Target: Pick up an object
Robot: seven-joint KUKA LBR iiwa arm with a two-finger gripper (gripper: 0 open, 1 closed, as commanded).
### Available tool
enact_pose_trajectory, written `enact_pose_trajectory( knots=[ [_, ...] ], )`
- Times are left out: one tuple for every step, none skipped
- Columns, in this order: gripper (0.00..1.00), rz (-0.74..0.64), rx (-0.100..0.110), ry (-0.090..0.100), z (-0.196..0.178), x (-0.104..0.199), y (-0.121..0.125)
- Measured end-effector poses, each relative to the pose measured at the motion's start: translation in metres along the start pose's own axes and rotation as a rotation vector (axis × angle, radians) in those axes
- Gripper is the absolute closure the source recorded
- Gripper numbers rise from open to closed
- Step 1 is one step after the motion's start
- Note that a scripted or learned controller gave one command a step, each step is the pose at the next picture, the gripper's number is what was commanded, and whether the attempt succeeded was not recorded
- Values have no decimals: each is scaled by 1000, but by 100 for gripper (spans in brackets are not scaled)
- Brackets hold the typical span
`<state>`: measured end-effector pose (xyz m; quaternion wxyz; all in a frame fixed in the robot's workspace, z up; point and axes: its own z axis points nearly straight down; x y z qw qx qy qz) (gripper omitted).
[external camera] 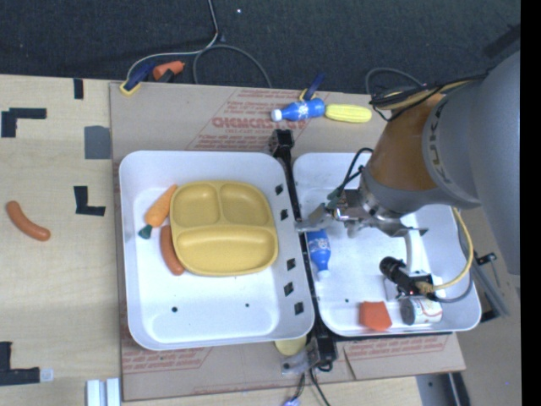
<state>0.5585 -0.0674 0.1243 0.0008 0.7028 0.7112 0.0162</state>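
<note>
From the overhead camera you see the grey arm (461,142) reaching in from the right. Its gripper (336,216) is low over the left part of the right bin (325,176), close to the wall between the two bins. The wrist hides the tool's tip, so you cannot tell whether it is apart or together, and nothing shows in its grasp. Just below it in the view a blue packet (319,250) lies on the bin floor beside that dividing wall. You cannot tell whether the tool touches it. An orange block (374,315) sits near the bin's front rim, well apart from the gripper.

In the left bin (211,307) you have a yellow divided plate (224,227), with a carrot (158,207) and a brown sausage (172,252) along its left edge.

Both bins rest on a cardboard sheet (245,112) on the wooden bench (51,142). Behind the bins lie a blue-and-white toy (300,111) and a yellow corn cob (348,113). A second sausage (28,221) lies far to the left. Dark carpet (101,15) runs beyond the bench.
</note>
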Motion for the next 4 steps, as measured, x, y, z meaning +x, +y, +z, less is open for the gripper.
enact_pose_trajectory(
  knots=[
    [0, 1, -1, 0, 0, 0, 0],
    [0, 0, 0, 0, 0, 0, 0],
    [0, 0, -1, 0, 0, 0, 0],
    [0, 1, 0, 0, 0, 0, 0]
  ],
)
